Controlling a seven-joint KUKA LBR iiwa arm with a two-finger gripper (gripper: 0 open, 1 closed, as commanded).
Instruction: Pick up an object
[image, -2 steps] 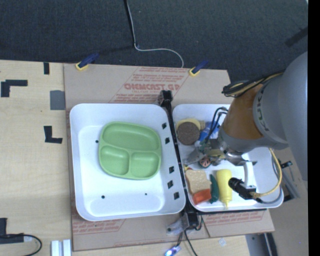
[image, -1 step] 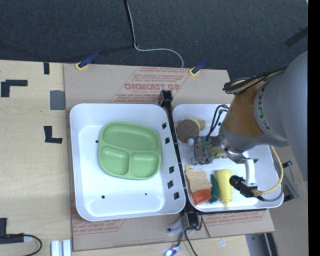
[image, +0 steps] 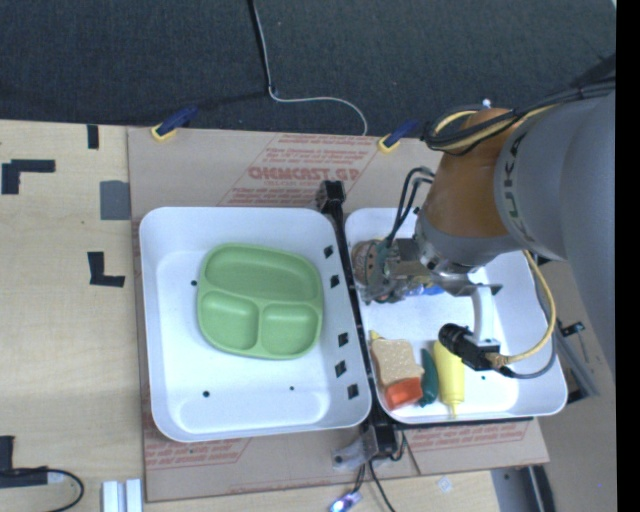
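Objects: small pile at the 6 o'clock end of the right bin (image: 535, 400), against its 9 o'clock wall
Toast slice (image: 394, 358): tan, lying flat, at the 12 o'clock end of the pile
Orange piece (image: 403, 391): touching the toast on its 6 o'clock side
Green piece (image: 429, 375): narrow, lies between the orange piece and the yellow one
Yellow piece (image: 452, 380): elongated, just at 3 o'clock of the green piece, long axis running 12 to 6
Hand (image: 375, 272): low over the 9 o'clock side of the right bin, by the divider between the bins, at 12 o'clock of the pile and apart from it
Hand state: cannot tell, tips blurred into wrist hardware; nothing visibly held
Arm (image: 470, 195): grey with orange band, comes in from 3 o'clock, covers the 12 o'clock part of the right bin
Black fitting (image: 462, 342): on a yellow cable, hangs just at 12 o'clock of the yellow piece
Left bin (image: 165, 310): holds a green divided plate (image: 260, 300), three compartments, lying flat
Counter (image: 60, 330): light wood, cardboard sheet under both bins
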